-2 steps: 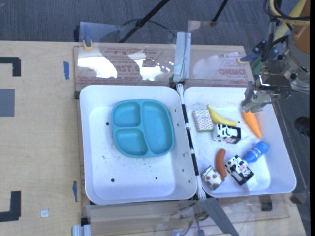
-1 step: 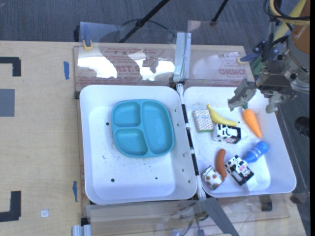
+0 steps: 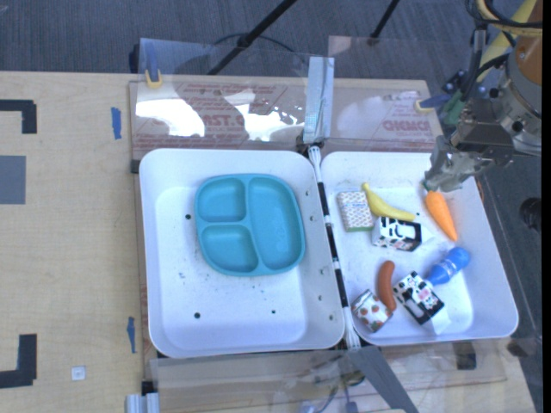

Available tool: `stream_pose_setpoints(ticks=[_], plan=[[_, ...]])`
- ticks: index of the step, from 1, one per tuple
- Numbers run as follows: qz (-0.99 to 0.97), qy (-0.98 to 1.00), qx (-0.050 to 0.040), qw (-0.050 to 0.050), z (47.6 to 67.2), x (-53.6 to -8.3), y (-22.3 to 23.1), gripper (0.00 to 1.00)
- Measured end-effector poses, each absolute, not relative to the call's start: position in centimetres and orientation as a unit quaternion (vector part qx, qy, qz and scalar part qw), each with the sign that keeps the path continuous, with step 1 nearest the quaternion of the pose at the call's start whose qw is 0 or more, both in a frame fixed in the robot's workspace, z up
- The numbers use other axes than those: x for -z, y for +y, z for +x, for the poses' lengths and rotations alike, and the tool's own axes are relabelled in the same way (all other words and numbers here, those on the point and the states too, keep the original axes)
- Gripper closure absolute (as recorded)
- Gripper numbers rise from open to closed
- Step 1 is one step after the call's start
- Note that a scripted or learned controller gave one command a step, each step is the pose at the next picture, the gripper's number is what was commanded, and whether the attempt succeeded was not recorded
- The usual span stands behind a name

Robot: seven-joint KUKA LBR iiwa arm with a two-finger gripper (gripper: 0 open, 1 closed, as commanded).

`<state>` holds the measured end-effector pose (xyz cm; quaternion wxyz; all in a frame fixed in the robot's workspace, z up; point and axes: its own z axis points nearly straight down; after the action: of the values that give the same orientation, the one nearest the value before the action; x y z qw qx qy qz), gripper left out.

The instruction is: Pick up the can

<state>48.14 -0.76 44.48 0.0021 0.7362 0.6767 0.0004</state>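
Gripper (image 3: 443,177) hung at the far right of the right bin (image 3: 495,304), well apart from the can (image 3: 372,311).
Whether the gripper was open or closed could not be told, and nothing showed in its grasp. The can lay on its side far down and to the left of the tool, against the bin's near-left corner, with a sausage (image 3: 386,282) touching or almost touching it and a cow-patterned block (image 3: 419,298) just beside that. The carrot (image 3: 441,214) lay just below the tool and the banana (image 3: 386,203) a little to its left. The likeliest failure seemed a descent where it hung, which would close on the carrot or on bare bin floor. Over the can, the corner wall and the sausage left little room, so a grasp could catch the sausage or roll the can away.
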Motion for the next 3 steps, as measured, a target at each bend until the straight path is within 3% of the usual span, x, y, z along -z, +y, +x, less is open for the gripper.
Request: stream_pose_setpoints(ticks=[1, 2, 3], plan=[[0.736, 0.677, -0.0004, 0.002, 48.1, -44.5, -0.7, 0.0], [0.735, 0.678, -0.0012, 0.004, 48.3, -45.5, -0.7, 1.0], [0.735, 0.678, -0.0011, 0.004, 48.3, -45.5, -0.7, 0.0]])
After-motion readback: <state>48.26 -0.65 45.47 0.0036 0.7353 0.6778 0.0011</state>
